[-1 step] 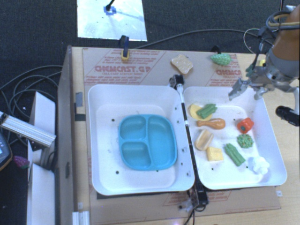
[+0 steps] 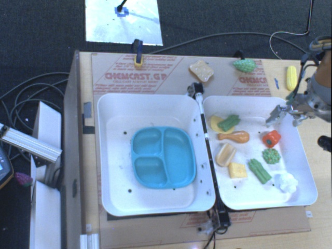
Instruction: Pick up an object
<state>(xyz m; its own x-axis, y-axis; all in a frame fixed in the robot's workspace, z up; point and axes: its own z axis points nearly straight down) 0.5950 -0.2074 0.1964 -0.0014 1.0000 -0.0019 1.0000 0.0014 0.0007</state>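
Right bin [image 2: 306,162] of toy food; claw [image 2: 282,114] above, empty.

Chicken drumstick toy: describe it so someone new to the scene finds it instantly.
Start at the right white bin, the one holding toy food. In its left half, below the green pepper-like piece, lies the drumstick, roughly level. It is the only orange-brown item there, fat at the right end and tapering left.

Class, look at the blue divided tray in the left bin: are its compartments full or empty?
Empty. The blue tray shows bare compartments; the toy food lies in the right bin.
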